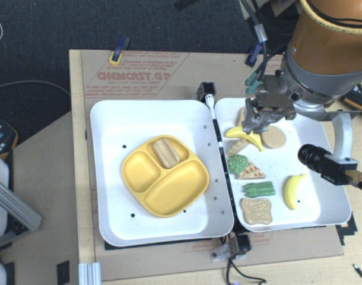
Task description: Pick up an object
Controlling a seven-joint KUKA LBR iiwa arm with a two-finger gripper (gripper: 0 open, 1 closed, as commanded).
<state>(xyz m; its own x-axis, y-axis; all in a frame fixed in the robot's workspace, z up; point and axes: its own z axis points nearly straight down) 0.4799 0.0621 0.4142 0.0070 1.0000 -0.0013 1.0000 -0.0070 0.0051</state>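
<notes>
My gripper (253, 125) reaches down into the far left part of the right bin (329, 209). It sits right over a small yellow banana bunch (243, 135), touching or almost touching its top. A tan round cookie (275, 138) lies just right of it. Nearer the front are a green leafy piece (237, 161), a pizza slice (251, 172), a green pickle (259, 189), a slice of toast (256, 211) and a single yellow banana (294, 191).
The left bin (110, 129) holds a yellow divided plate (169, 192) with a tan bread piece (165, 152) in its far compartment. A black cylinder (321, 159) on the arm hangs over the right bin's right side. Clamps sit on the bench's far edge.
</notes>
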